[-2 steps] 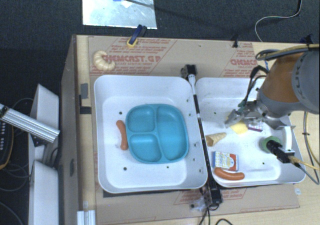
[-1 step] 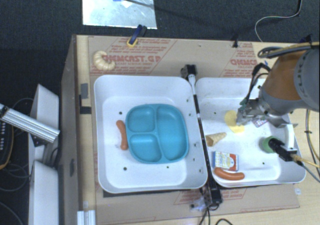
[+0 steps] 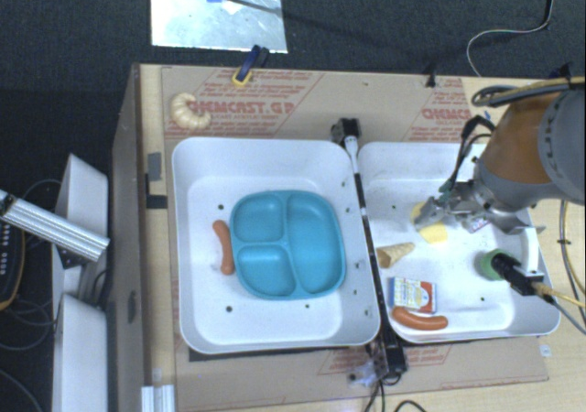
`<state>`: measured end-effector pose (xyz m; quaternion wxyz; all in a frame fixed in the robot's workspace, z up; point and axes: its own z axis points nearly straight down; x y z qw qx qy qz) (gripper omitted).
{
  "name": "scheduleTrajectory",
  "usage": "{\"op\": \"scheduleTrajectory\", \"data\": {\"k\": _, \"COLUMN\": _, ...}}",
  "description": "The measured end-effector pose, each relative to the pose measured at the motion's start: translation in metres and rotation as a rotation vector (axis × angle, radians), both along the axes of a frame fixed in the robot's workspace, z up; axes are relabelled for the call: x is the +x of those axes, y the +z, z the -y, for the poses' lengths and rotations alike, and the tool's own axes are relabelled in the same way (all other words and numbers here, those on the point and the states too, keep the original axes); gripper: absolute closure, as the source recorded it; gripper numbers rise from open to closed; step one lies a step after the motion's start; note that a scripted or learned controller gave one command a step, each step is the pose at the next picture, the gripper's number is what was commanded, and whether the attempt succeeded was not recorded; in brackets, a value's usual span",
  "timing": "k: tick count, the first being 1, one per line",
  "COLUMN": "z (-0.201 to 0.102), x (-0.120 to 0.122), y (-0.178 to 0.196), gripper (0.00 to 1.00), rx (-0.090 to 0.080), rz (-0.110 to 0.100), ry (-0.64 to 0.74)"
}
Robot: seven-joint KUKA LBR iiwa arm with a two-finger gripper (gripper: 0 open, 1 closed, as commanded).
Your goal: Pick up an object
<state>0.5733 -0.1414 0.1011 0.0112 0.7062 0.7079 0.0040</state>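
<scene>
Fig. 1: gripper [image 3: 438, 210] low in right bin [image 3: 522, 314]; grip state can't be told from this angle. Yellow block [image 3: 435, 234] lies just beside gripper, on its near side. Tan wedge [image 3: 396, 254] a bit further left; printed box [image 3: 412, 292] and sausage [image 3: 420, 319] nearer the front rim. Well left of gripper, in 2nd bin [image 3: 197, 218]: blue divided tray [image 3: 287, 243] w/ 2nd sausage [image 3: 224, 247] alongside.
</scene>
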Motion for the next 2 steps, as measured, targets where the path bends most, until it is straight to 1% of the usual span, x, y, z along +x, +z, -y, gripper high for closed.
{"op": "scheduleTrajectory", "data": {"k": 1, "z": -0.02, "x": -0.012, "y": -0.017, "gripper": 0.0, "rx": 0.011, "rz": -0.022, "ry": 0.001}}
{"op": "scheduleTrajectory", "data": {"k": 2, "z": -0.019, "x": -0.011, "y": -0.006, "gripper": 1.0, "rx": 0.01, "rz": -0.019, "ry": 0.002}}
